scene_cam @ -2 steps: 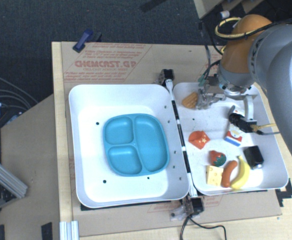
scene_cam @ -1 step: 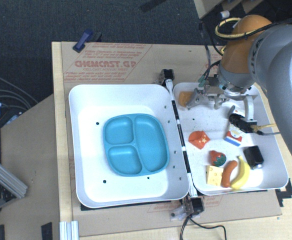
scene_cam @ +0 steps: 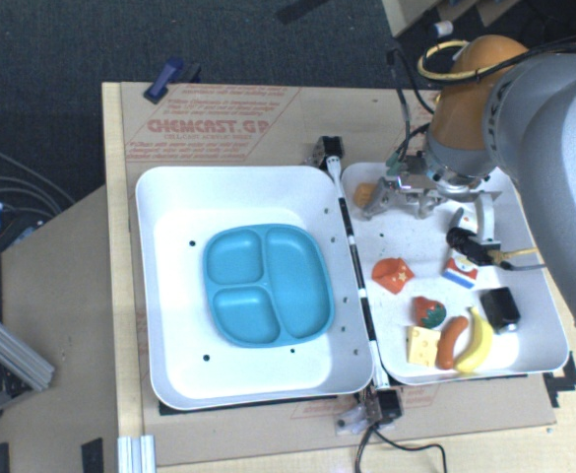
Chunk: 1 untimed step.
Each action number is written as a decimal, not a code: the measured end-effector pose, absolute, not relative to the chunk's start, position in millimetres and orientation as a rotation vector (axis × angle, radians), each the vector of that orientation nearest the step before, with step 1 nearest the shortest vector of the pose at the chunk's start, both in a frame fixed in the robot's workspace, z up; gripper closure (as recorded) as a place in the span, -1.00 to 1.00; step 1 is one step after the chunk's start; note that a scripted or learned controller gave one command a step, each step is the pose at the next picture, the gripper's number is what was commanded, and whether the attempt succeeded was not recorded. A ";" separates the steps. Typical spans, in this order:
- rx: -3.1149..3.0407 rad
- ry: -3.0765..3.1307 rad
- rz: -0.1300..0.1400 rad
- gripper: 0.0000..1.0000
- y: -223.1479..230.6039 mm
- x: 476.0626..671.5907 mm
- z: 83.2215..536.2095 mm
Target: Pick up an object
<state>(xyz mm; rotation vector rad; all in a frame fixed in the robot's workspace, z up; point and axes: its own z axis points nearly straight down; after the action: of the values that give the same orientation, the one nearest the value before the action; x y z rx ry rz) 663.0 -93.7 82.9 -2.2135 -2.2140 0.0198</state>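
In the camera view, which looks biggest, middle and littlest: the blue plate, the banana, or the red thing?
1. Blue plate, by far the biggest.
2. Banana.
3. Red thing, looks a bit smaller than the banana.

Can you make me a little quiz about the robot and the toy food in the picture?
1. True or false: the blue plate lies in the left bin.
2. Which toy lies right beside the banana? A) the sausage B) the red piece C) the black block
3. Fill in: the robot's hand hangs over the far end of the ____ bin.

Key
1. True. The plate, with three sections, sits in the middle of the left bin.
2. A. The sausage lies against the banana, near the cheese wedge.
3. Right. The hand is above the right bin, close to a small brown toy.
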 end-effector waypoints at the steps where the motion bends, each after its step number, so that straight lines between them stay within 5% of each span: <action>1: -2.214 -2.214 0.014 1.00 -92.3 664.0 93.4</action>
<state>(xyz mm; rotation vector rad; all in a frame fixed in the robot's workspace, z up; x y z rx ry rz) 664.0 -92.3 93.4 -2.2140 -2.2137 0.0141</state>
